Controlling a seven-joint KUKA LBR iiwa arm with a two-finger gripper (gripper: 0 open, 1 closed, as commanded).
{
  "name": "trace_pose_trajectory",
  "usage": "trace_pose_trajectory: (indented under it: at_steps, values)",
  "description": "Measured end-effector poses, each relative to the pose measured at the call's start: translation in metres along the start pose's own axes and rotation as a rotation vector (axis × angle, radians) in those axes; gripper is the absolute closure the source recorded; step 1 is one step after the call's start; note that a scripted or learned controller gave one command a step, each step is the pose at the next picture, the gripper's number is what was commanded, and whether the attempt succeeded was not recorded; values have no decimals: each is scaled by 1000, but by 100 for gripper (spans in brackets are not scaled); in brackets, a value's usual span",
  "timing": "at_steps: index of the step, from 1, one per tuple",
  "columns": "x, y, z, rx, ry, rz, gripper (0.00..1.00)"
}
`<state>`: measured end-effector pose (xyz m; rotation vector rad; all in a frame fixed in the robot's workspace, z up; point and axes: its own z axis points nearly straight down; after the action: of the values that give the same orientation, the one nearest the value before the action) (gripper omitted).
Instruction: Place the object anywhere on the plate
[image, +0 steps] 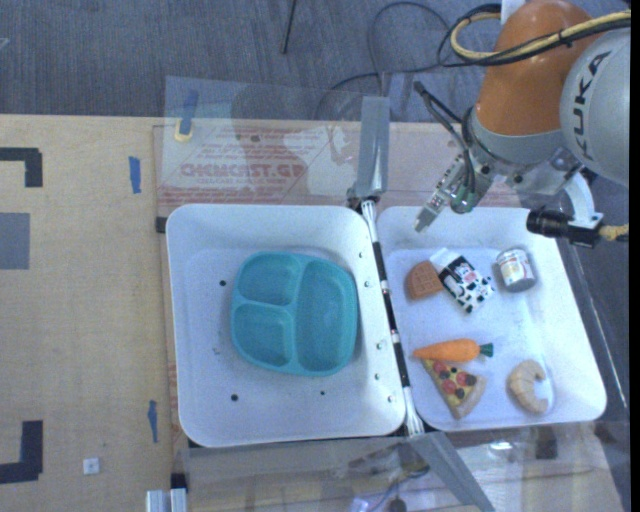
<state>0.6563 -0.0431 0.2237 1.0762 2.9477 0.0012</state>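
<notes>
End effector (432, 215) hovers over the right bin (580, 330), grip state unclear to me; I'd pinch the light, rigid toy carrot (448, 350) mid-body.

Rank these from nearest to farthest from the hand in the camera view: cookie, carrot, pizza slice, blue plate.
From the hand:
1. Cookie, right bin, just below it.
2. Carrot, mid right bin.
3. Pizza slice and blue plate in the left bin: too close to call.

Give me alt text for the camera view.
A gripper hovers over the right bin, which holds a carrot, pizza slice, croissant, can, cookie and carton. A teal plate sits in the left bin.
</notes>
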Motion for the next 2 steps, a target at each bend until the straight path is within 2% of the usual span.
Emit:
trace_pose_trajectory:
  at_steps: [1,2]
  values:
    - [-23,-95,26,-1,-1,-192,100]
    - [6,-27,8,-4,-5,-412,100]
